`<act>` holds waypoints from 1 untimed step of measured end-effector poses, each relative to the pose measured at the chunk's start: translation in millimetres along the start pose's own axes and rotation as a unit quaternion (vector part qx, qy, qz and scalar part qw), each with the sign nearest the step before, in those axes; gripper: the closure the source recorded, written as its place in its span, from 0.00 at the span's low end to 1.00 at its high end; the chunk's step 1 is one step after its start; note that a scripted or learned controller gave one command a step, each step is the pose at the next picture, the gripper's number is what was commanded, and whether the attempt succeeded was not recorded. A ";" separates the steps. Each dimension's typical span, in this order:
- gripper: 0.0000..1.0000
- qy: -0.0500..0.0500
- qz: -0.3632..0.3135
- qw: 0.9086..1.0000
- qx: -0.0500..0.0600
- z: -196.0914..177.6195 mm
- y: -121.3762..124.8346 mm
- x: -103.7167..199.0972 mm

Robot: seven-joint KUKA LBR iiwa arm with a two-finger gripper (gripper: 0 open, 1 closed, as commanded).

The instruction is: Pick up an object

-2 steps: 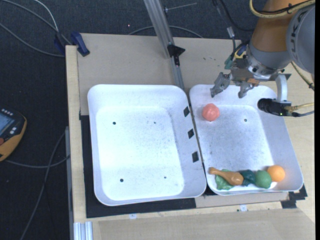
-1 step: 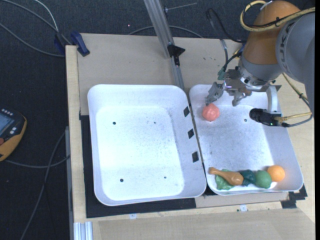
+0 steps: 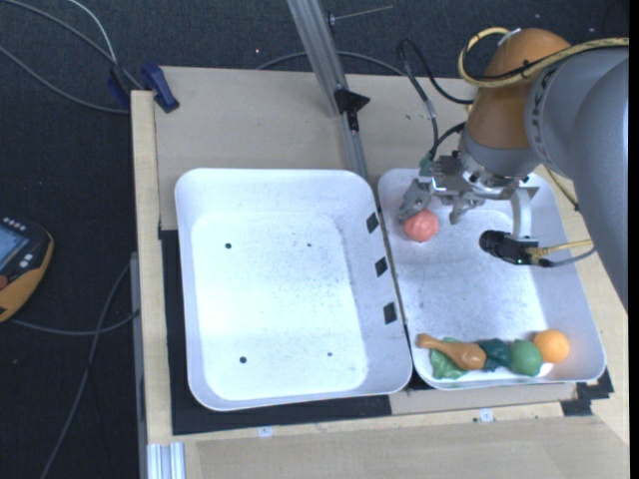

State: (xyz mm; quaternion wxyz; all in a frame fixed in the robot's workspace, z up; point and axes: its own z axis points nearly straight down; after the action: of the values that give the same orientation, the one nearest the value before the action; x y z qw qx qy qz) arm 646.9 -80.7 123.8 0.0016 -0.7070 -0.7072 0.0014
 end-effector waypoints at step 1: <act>1.00 0.000 0.000 1.000 -0.004 -14.8 2.3 0.1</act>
State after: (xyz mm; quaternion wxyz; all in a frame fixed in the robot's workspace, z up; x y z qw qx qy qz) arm 649.2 -80.6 138.5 -0.0016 -0.7068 -0.7074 -0.0016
